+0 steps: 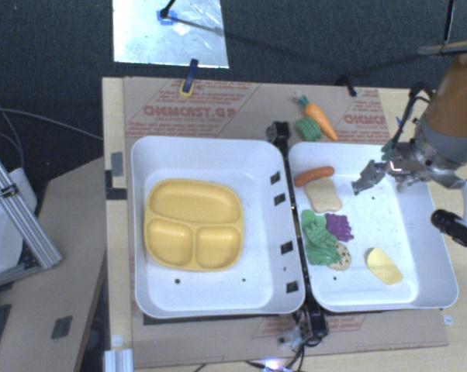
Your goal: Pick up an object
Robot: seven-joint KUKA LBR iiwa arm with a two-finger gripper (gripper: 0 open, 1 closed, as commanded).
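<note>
The right bin (427,242) holds several toy foods: a red sausage (313,175), a tan bread slice (323,198), purple grapes (340,225), green lettuce (319,239), a cookie (341,257) and a yellow piece (384,266). My gripper (368,180) hangs over the upper part of this bin, right of the sausage and the bread slice. Nothing shows between its fingers.
The left bin (210,155) holds a yellow divided plate (193,224). A toy carrot (319,118) with a green piece lies on the cardboard behind the right bin. A shiny sheet (170,22) lies farther back. Black clips line the seam between the bins.
</note>
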